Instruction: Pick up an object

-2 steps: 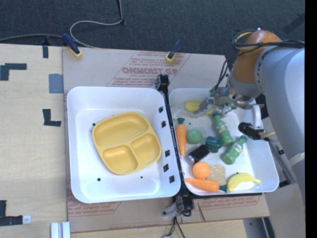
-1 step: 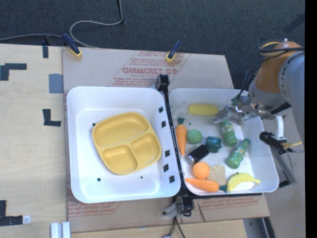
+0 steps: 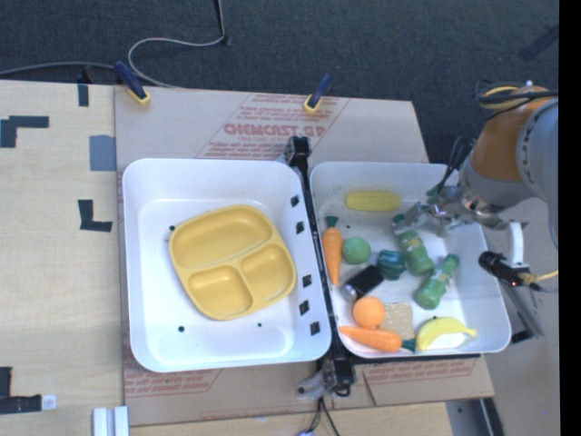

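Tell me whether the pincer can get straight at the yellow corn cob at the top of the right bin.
Probably yes. The pincer sits just right of the corn cob, with bare bin floor between them. The nearest clutter, a green bottle, lies below that path, and nothing lies on the cob.

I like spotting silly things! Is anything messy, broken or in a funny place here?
Nothing looks broken or spilled. The toy food sits jumbled in the right bin: a carrot stands along the divider and green bottles lie tipped over. The yellow tray sits a bit crooked in the left bin.
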`<state>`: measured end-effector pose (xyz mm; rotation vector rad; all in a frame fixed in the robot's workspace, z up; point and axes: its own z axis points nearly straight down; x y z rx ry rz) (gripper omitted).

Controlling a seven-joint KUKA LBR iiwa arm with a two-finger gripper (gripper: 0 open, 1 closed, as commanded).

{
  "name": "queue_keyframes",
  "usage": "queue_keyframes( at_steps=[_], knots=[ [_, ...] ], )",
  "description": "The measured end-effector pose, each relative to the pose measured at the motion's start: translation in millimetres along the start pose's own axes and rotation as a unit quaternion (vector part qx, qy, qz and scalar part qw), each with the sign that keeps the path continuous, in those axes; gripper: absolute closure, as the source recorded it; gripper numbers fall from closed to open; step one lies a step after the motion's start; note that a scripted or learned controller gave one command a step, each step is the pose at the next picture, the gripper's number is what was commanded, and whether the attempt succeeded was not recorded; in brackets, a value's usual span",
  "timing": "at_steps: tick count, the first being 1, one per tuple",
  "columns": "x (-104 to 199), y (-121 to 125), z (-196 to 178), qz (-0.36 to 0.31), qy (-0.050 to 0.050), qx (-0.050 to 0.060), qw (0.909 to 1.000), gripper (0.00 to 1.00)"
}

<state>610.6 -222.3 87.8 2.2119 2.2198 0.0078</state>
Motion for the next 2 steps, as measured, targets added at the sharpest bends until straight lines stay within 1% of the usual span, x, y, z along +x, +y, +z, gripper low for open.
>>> queue_keyframes(
  at_steps=[1, 2],
  knots=[
    [33, 43, 2, 0.000, 0.001, 0.006, 1.0000, 0.00],
    [27, -1, -1, 0.001, 0.000, 0.004, 1.0000, 0.00]
  ],
)
